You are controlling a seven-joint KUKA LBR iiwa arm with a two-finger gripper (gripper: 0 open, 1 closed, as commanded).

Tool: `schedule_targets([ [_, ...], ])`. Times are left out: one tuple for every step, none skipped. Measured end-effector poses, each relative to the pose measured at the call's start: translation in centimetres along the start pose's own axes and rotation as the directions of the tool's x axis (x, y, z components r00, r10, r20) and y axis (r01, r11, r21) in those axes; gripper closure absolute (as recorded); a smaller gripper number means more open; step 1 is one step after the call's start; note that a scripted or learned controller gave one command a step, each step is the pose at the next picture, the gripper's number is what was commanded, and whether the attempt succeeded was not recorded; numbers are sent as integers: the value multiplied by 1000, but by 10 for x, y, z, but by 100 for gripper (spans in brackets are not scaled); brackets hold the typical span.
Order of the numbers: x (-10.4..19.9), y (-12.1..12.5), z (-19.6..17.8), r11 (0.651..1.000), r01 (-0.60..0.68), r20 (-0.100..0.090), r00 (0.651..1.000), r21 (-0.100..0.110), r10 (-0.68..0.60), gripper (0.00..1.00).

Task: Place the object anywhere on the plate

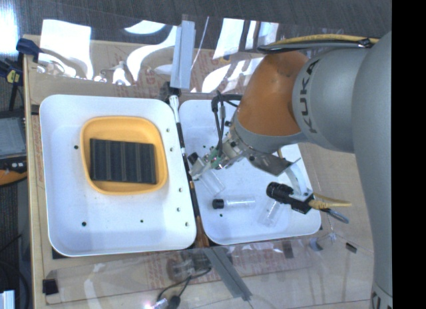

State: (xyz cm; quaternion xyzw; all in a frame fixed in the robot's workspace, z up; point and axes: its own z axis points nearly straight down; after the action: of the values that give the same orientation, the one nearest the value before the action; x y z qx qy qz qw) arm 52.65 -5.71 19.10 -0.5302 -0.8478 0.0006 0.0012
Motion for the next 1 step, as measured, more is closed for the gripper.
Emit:
schedule_targets([
  [-1, 0, 0, 1000, -1, 0, 1000, 0, 1, 0],
])
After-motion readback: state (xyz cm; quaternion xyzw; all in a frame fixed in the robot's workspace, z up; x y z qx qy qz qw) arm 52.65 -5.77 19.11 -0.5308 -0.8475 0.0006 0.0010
